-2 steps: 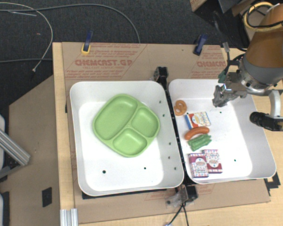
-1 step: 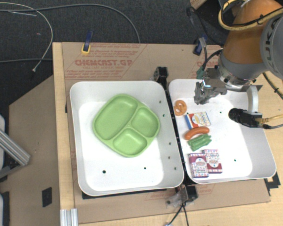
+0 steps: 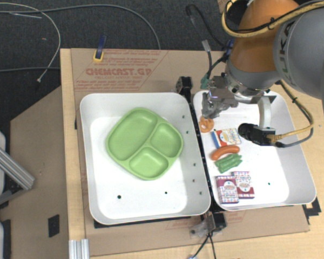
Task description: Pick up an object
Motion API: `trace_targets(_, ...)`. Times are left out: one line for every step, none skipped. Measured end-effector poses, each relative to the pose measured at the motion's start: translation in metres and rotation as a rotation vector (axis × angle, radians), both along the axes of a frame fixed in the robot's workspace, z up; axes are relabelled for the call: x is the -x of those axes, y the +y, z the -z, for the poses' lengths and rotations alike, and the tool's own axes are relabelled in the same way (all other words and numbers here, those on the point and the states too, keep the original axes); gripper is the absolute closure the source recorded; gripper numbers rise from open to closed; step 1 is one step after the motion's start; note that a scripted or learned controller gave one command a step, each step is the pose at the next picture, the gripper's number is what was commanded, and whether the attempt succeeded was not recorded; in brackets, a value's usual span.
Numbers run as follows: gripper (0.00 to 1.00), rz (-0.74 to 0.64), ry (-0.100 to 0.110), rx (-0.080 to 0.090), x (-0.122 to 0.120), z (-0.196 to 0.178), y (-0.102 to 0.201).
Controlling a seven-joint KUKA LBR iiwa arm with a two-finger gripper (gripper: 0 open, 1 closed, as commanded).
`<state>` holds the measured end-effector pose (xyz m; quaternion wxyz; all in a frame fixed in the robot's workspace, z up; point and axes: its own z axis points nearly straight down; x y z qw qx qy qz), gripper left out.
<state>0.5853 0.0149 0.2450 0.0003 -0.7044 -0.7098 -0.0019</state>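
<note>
Two white bins on cardboard-covered surface (image 3: 124,72) printed "CHEMCAST GP". End effector (image 3: 210,107) low over right bin (image 3: 291,182); its spread cannot be told. Orange piece (image 3: 206,124) just beneath it; red sausage (image 3: 225,152), green pod (image 3: 228,163), patterned packets (image 3: 235,186) nearer camera. Green divided plate (image 3: 144,143) leftward.

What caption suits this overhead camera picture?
Robot arm's end effector hovers over toy food in right bin; green plate sits left.
</note>
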Motion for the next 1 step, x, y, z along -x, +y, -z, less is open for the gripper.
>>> trace_targets(1.00, 0.001, 0.004, 0.000, -0.0055, 0.0166, 0.0561)
